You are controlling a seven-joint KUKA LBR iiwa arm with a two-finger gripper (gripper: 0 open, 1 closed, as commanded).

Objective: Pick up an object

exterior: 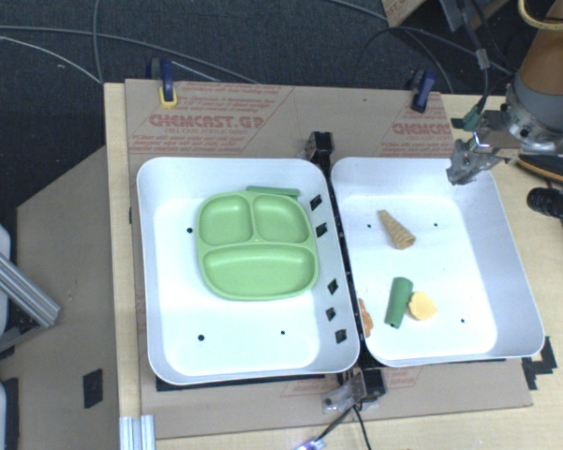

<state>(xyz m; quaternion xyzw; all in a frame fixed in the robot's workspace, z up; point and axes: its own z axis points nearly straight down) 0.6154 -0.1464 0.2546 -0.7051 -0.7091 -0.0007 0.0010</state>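
- We see the gripper (465,167) at the upper right of the frame, poised over the far right corner of the right bin (506,251); we cannot tell how its jaws stand.
- We would pick among three small things in the right bin: a tan cone (396,230) near its middle, and lower down a green cylinder (398,302) with a yellow piece (422,307) just beside it, perhaps touching.
- We judge all three to be light toy food, probably stiff plastic and somewhat smooth, so they may slip or roll.
- We think the green cylinder is best taken across its narrow width at mid-length; the cone stands apart from the others, but its taper could squirt out of a pinch.
- A small orange scrap (364,318) lies at the right bin's lower left wall.
- The left bin (169,326) holds a green divided plate (258,247) with three compartments, nothing in them.
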